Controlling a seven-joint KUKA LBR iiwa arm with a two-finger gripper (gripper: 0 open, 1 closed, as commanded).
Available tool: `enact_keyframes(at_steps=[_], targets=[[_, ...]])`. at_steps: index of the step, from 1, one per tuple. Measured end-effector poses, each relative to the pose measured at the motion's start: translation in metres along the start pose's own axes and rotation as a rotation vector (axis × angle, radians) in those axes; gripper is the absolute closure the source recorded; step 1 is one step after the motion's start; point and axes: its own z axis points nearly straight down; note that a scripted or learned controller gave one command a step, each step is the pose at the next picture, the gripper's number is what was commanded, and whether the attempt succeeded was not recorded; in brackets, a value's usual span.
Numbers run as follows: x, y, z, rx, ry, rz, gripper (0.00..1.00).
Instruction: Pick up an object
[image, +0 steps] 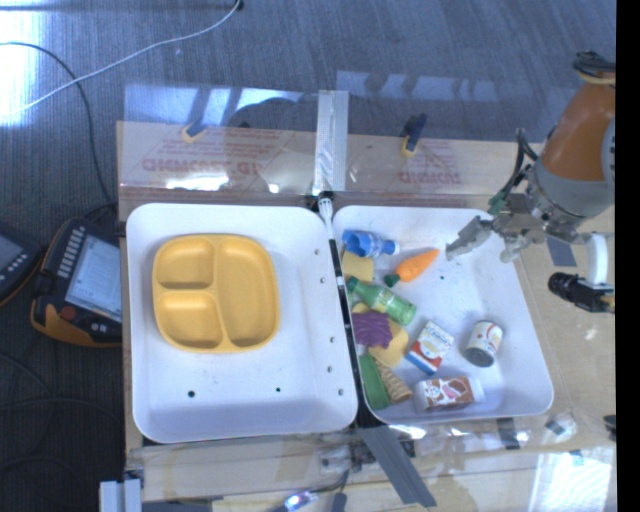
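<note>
You see two white bins: the left bin (150, 400) carries a plain yellow tray (215, 292). In the right bin (520, 330), along its left edge, lie a blue bottle (368, 243), a green bottle (383, 299) and a purple piece (373, 327) on yellow. Near its far edge is an orange carrot (417, 264) with a green tip. Toward its near edge sit a white, red and blue carton (430, 347), a silver can (483, 342) and a brown packet (445, 392). The arm (578, 130) is orange and grey.
</note>
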Motion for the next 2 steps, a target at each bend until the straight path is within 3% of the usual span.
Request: enact_keyframes(at_steps=[1,2], targets=[[0.053,0.019,0.113,-0.017,-0.004,0.124,0.0],[0.027,0.038,0.072,-0.001,-0.002,0.107,0.0]])
